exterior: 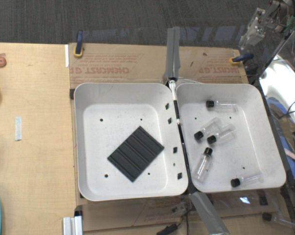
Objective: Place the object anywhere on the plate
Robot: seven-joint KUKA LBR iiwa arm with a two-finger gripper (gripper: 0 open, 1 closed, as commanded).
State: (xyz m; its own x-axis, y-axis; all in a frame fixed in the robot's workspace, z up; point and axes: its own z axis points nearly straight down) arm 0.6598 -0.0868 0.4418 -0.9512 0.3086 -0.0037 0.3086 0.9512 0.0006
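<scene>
Two shallow white bins are sitting side by side on a cardboard-covered surface (108, 65), seen from above at a slant. The left bin (88, 102) is holding a dark ridged rectangular plate (135, 153), lying flat and turned like a diamond, a little below the bin's centre.

The right bin (265, 131) is holding five small clear vials with black caps, all lying on their sides. One vial (221, 104) is lying near the bin's upper middle. Two more (210, 128) (222, 135) are lying just beside each other at the centre, possibly touching. A fourth vial (204, 163) is lying below them, and a fifth (245, 180) is resting near the lower right wall. Any of these could be the object to move; the task does not say which.

The vials are looking light, stiff, smooth and probably slippery, and being round they are likely to roll when nudged. If glass, they could crack under a hard squeeze. The best hold is probably across the middle of the clear body, with the fingers closing square to its long axis. The upper vial and the fourth one are lying apart from the others, so they are looking easier to reach than the central pair.

At the upper right corner of the frame, pale metallic machinery (272, 18) is showing, blurred and cut off by the edge; it may be the arm and its hand, but I cannot tell whether the hand is wide or narrow. The clear vial bodies are hard to make out against the white bin.
</scene>
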